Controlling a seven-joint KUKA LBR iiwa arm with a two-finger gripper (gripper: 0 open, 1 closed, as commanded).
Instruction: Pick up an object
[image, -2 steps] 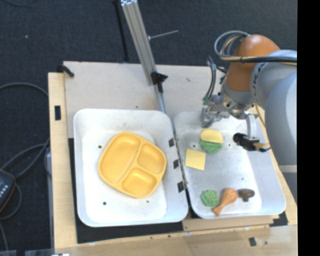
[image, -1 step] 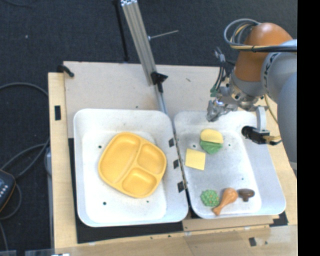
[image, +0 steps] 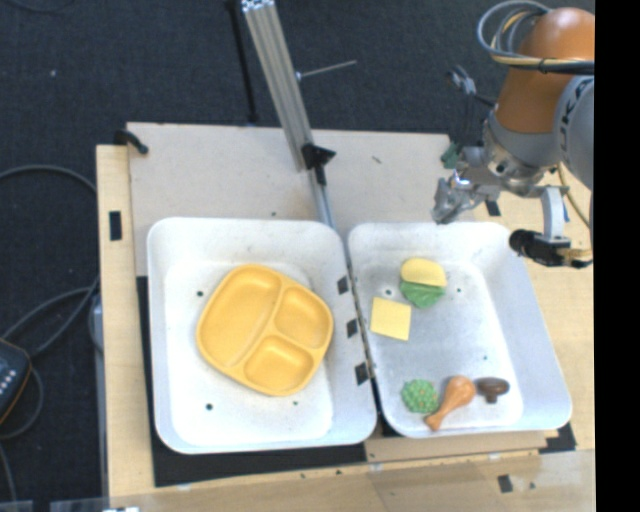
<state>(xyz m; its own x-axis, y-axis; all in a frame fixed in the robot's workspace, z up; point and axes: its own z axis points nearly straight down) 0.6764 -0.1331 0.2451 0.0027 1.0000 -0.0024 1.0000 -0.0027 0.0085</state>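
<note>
The right bin (image: 520, 330) holds a yellow-and-green burger-like toy (image: 423, 281), a flat yellow cheese square (image: 391, 319), a green broccoli piece (image: 419, 395), an orange drumstick (image: 450, 399) and a small brown mushroom (image: 491, 387). My gripper (image: 447, 204) hangs over the far rim of the right bin, above and slightly right of the burger toy. It sits well clear of every toy and nothing shows between its fingers.
The left bin (image: 180, 400) carries a yellow sectioned plate (image: 265, 328). A slanted metal post (image: 290, 100) rises from the gap between the bins at the back. A black fitting (image: 545, 247) juts out near the right bin's far right corner.
</note>
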